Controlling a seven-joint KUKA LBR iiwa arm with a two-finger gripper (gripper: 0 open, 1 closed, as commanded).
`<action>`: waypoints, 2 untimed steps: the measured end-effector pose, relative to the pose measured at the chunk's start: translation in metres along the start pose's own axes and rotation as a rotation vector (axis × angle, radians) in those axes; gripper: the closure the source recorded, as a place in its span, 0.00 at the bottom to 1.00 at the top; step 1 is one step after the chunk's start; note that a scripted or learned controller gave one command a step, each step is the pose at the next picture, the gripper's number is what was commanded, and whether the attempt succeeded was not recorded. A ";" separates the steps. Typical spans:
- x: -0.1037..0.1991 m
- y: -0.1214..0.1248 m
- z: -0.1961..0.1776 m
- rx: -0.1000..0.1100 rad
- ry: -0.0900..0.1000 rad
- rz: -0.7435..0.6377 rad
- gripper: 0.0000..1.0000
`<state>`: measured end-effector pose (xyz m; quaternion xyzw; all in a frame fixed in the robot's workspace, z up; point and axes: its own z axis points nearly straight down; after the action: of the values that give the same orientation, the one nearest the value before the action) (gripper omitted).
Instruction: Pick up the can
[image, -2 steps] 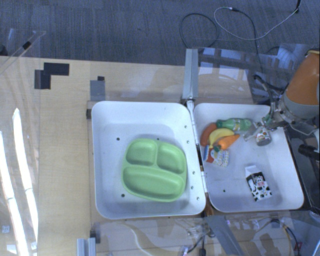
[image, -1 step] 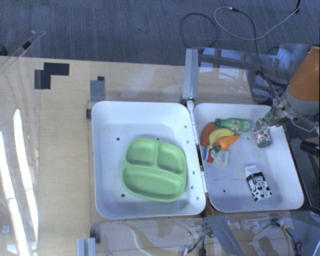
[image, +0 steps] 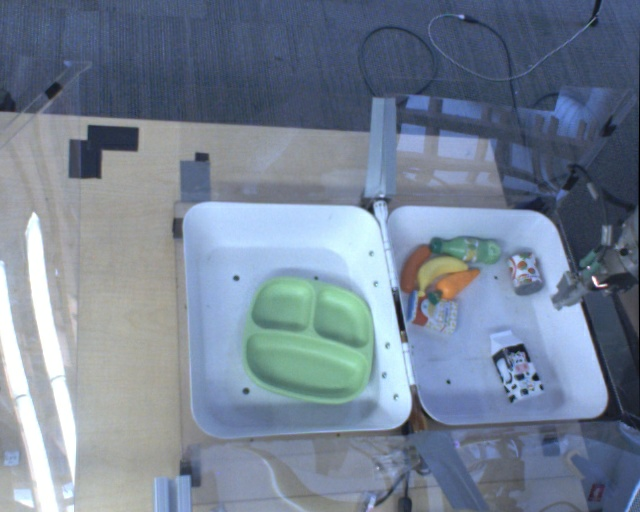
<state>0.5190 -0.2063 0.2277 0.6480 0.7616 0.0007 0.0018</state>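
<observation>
The little black-and-white carton (image: 516, 372) lies closest to us, in the near part of the right bin (image: 575, 400), close to its right side. The can (image: 525, 271) sits in the far right part of that bin, near its right wall. It is small, with red and white on it, and it seems to be lying on its side.

The can is likely light and hard. Its round, smooth side could slip or roll away if it gets a bump. I think the best place to take it is across the middle of its round body, with one side of the claw on each side.

The claw (image: 572, 290) hangs over the right bin's right edge, just beside the can. I cannot tell if it is spread or pressed together. It holds nothing that I can see.

There is bare white floor around the can on most sides. The green bottle (image: 466, 249), banana (image: 445, 270) and carrot (image: 455, 285) are bunched in the left part of the right bin, apart from the can. The right wall is the tight spot, so the claw should come down with care there.
</observation>
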 end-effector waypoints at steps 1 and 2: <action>-0.010 0.070 -0.022 0.000 -0.001 0.101 1.00; -0.010 0.070 -0.022 0.000 -0.001 0.101 0.00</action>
<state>0.5892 -0.2050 0.2504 0.6855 0.7281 0.0004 0.0021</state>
